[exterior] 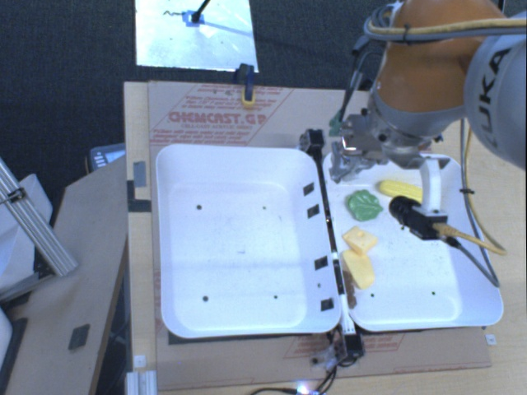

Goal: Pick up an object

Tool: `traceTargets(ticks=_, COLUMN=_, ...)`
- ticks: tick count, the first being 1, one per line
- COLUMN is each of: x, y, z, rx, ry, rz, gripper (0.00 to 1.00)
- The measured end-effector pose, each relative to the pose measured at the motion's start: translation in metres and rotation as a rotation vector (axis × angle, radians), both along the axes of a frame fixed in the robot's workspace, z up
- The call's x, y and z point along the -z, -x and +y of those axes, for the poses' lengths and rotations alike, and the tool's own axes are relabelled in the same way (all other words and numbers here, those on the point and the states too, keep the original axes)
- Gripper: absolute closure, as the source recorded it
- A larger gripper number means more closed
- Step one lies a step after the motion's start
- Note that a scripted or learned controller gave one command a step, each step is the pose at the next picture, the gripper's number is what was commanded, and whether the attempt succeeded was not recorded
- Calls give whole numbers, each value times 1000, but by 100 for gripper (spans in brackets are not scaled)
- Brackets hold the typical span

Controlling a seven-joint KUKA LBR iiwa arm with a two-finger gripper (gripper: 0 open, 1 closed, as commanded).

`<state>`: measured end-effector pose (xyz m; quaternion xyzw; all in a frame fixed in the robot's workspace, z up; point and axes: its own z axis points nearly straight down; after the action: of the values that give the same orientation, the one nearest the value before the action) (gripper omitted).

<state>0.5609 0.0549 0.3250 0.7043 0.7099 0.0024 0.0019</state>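
From my seat I see the arm [445,48] bent over the right bin's [428,303] upper left corner, its gripper [346,167] low by the wall. The objects lie below it, apart: green lump [363,205], yellow piece [401,190], two yellow blocks [359,253].

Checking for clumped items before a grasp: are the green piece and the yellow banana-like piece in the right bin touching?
Apart. In the camera view, white bin floor shows between the green piece and the yellow piece.
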Motion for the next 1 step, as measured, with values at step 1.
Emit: traceTargets(ticks=1, x=-141, y=41, z=35, rx=-1, ry=-3, rz=-9, gripper=100)
